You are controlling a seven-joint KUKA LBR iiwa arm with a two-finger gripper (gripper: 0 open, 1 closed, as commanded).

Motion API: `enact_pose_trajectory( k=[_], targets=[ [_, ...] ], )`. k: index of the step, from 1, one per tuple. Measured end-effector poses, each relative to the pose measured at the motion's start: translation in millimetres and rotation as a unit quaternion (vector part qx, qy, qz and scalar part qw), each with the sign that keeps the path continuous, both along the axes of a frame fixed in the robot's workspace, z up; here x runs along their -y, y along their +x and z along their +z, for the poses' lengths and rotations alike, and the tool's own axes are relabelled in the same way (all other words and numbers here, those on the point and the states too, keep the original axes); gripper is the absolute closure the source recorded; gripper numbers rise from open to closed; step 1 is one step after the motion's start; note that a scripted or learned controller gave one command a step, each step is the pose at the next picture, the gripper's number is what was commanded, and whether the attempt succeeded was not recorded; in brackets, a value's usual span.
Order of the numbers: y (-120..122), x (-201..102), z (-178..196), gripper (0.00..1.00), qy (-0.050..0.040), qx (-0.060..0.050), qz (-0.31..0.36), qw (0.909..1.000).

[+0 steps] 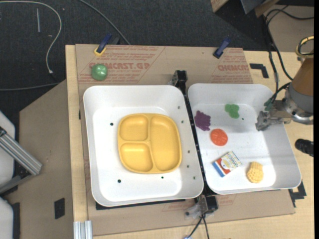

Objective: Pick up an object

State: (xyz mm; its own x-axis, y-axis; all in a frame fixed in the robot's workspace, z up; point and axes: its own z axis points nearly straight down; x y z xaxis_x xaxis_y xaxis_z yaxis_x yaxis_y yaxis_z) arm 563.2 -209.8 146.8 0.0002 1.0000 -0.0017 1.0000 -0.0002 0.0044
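While the grey arm reaches in from the right with its orange band just above the wrist, the gripper (263,122) hangs low over the right-hand edge of the right bin (286,156), its dark fingertips pointing down and to the left; whether they stand apart or together cannot be made out at this angle, and nothing is seen between them. Five small objects lie on the floor of that bin: a green toy (232,110) near the back, closest to the gripper but apart from it; a purple toy (202,120) near the left wall; an orange-red ball (219,137) just in front of the purple one; a small printed box (227,164) with blue and red on it, lying tilted toward the front; and a yellow, knobbly toy (254,172) just to its right. The left bin (99,113) holds a yellow plate (149,143) with three compartments, lying flat at its middle. Beyond the bins, on the brown board (149,63) beneath them, a green ball (99,72) rests near the back left corner, beside a blue and yellow clamp (103,45); a second blue clamp (222,48) grips the back edge further right.
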Motion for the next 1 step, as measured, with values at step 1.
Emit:
enact_pose_trajectory(
  k=[1],
  targets=[
    [0.8, 0.5, 43.7, 1.00, -0.0001, 0.001, 0.001, 1.0000]
  ],
)
